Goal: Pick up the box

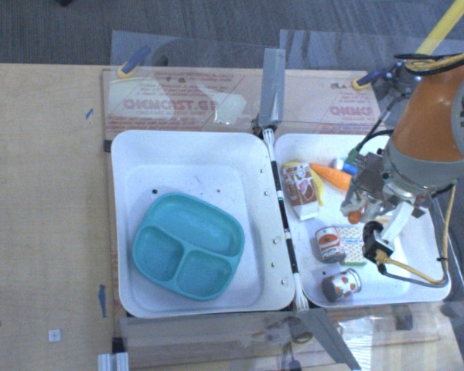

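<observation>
The box (300, 185) is a small white carton with a brown and red picture. It lies flat in the upper left of the right bin (429, 284), close to the divider. My gripper (360, 207) hangs over the middle of that bin, to the right of the box and apart from it. An orange carrot (333, 176) lies between the box and the gripper. A small orange-red item (356, 217) shows just under the gripper.
Two small cans (329, 243) (342, 283) and a pale green packet (353, 246) sit in the lower part of the right bin. A teal divided plate (187, 244) lies in the left bin (139, 161). A yellow cable (410, 270) trails along the right bin's lower right.
</observation>
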